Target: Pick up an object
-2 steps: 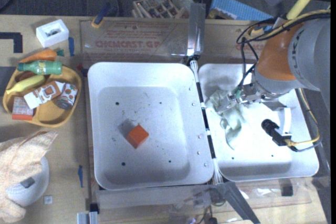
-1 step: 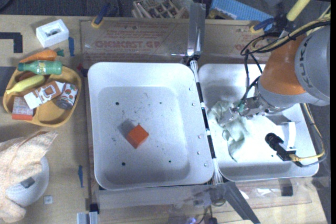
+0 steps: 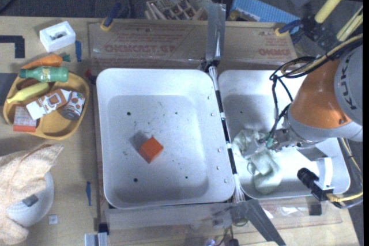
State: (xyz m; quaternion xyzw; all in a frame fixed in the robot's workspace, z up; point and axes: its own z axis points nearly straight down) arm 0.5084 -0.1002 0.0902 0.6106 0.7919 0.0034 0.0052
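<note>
An orange cube (image 3: 151, 148) lies in the left bin (image 3: 115, 95), a little left of its middle. In the right bin (image 3: 242, 83), a pale greenish crumpled thing (image 3: 256, 154) lies near the front left part. My gripper (image 3: 270, 142) is low in the right bin, right above and against that crumpled thing. The orange-banded wrist (image 3: 320, 103) covers much of the right bin's right half and hides the gripper from above.
A yellow bowl (image 3: 46, 129) with a green bottle, banana and packets stands left of the bins. A white box (image 3: 57, 36) sits at the back left. Cloth and a pale bowl lie at the front left. A clear wall stands behind the bins.
</note>
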